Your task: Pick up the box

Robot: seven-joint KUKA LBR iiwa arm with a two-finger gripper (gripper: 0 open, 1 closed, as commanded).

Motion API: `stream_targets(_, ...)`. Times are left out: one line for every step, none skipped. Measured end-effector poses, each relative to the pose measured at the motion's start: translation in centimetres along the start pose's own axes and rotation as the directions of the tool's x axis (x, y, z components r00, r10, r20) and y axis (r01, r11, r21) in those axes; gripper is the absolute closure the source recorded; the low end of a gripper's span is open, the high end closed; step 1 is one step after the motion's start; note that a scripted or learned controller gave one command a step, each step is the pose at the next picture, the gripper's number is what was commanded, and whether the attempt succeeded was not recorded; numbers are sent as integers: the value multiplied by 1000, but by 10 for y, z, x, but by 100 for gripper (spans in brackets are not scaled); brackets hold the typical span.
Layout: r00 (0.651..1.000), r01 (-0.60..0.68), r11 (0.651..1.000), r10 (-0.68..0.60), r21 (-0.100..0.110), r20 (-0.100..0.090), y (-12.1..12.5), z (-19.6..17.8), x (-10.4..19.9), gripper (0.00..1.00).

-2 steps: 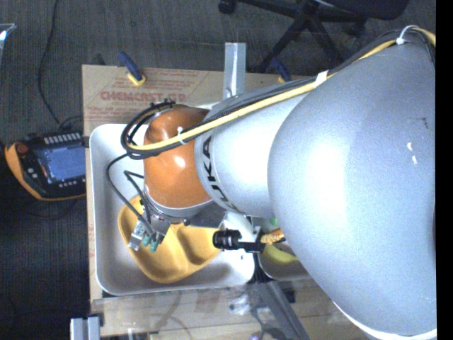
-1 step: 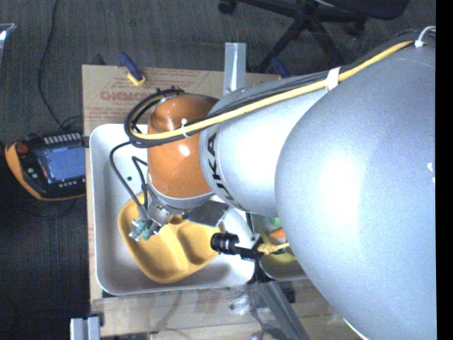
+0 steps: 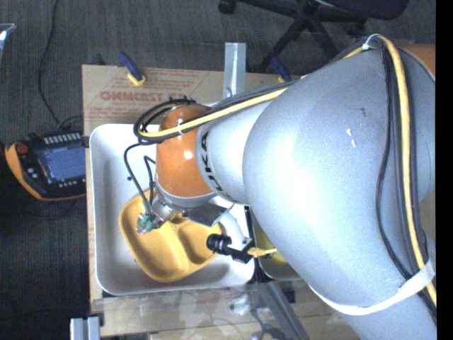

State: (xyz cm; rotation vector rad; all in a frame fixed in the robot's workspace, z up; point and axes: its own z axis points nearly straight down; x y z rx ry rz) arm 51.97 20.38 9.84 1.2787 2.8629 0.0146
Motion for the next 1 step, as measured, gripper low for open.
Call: stream_targets(952, 304, 952, -304, -15, 18, -15, 3, 22, 100)
